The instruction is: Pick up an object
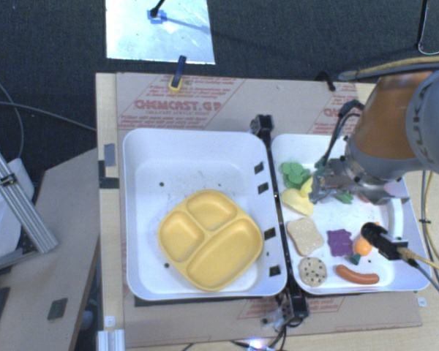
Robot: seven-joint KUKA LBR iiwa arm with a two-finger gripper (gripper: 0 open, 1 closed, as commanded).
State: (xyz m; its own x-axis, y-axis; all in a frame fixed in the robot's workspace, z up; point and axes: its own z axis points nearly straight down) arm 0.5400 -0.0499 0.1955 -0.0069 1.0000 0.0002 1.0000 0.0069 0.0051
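Reaching in from the right, the arm [395, 123] sets its gripper [328, 185] low in the right bin [410, 284], among green pieces [295, 172] and just above a yellow wedge [298, 201]. Finger state: cannot tell. Nothing is seen grasped. Bread [304, 235], cookie [312, 271], sausage [357, 274] and a purple piece [339, 241] lie nearer the front. Left bin [154, 159] holds a yellow tray [210, 238].

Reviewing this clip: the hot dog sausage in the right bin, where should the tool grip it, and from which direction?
Probably best across the middle of the sausage, coming straight down, with the tool turned so it closes across the narrow width. It lies flat and lengthwise along the right bin's near wall, so that wall may crowd the approach. The cookie sits clear of its left end.
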